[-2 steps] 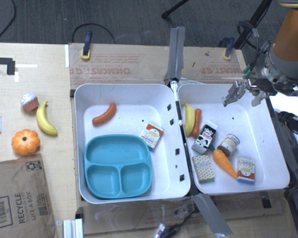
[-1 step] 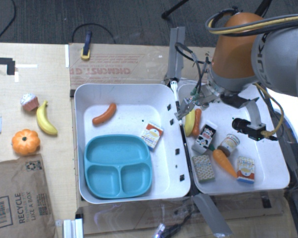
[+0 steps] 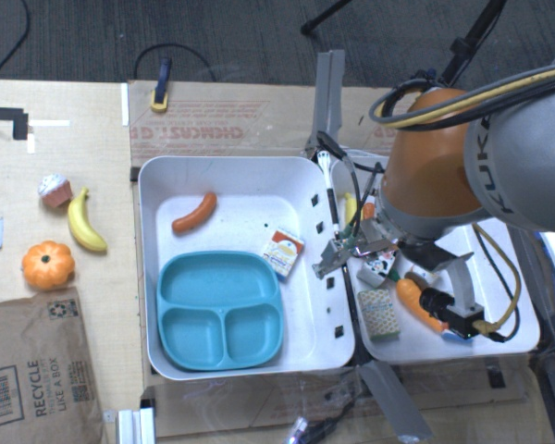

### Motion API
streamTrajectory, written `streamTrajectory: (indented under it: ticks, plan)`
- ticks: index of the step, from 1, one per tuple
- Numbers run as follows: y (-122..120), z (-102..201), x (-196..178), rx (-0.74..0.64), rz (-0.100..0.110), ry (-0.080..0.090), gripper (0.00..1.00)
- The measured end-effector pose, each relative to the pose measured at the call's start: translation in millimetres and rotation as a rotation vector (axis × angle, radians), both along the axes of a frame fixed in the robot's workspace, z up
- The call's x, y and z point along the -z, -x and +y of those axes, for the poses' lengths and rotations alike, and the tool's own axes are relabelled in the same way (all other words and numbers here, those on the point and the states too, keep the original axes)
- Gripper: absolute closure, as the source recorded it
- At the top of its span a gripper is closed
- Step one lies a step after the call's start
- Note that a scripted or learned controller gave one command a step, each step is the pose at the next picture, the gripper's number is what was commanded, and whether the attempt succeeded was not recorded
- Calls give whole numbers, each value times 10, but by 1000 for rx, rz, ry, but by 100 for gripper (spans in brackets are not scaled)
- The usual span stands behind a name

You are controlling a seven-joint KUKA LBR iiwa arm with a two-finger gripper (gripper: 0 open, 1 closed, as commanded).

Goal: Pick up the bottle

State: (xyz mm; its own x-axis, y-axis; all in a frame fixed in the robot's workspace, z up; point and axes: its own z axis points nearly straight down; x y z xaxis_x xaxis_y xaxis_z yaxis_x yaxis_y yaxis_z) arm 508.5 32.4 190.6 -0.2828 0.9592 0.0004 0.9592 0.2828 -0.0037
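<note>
L bin [image 3: 153, 248]: blue 3-compartment tray [image 3: 220, 309], hot dog [image 3: 194, 212], small carton [image 3: 283, 251] | R bin [image 3: 527, 326]: sponge [image 3: 379, 313], carrot [image 3: 418, 303]; arm [image 3: 472, 165] above | bench L: banana [image 3: 84, 224], pumpkin [image 3: 48, 265], cupcake [image 3: 55, 191]

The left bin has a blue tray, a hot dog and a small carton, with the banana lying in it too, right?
Not quite. The banana lies on the bench outside the left bin, as the camera view shows. The blue tray, hot dog and carton are in that bin.
</note>
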Motion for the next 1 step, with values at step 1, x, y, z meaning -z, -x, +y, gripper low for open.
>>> streamTrajectory:
  ticks: [1]
  plan:
    - [247, 662, 198, 207, 1, 2, 0]
